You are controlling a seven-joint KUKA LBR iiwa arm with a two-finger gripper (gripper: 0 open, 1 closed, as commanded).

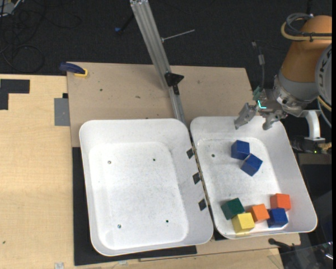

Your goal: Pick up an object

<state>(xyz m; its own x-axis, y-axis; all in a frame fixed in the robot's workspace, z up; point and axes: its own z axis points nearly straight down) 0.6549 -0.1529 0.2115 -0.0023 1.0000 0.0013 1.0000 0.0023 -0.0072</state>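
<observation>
My gripper (256, 120) hangs over the far rim of the right bin (302, 178), its two fingers spread apart with nothing between them. Two blue cubes lie just below it in the bin: one (241, 149) nearer the gripper and another (251, 164) touching it on the near side. Along the bin's near edge sits a cluster: a green cube (232, 207), a yellow cube (243, 222), an orange cube (260, 212), a red-orange cube (280, 201) and a third blue cube (278, 217).
The left bin (101, 150) stands beside the right one, with black clips (196, 177) along the shared edge. A slanted aluminium rail (157, 49) rises behind the bins. A wooden bench top (28, 167) extends to the left.
</observation>
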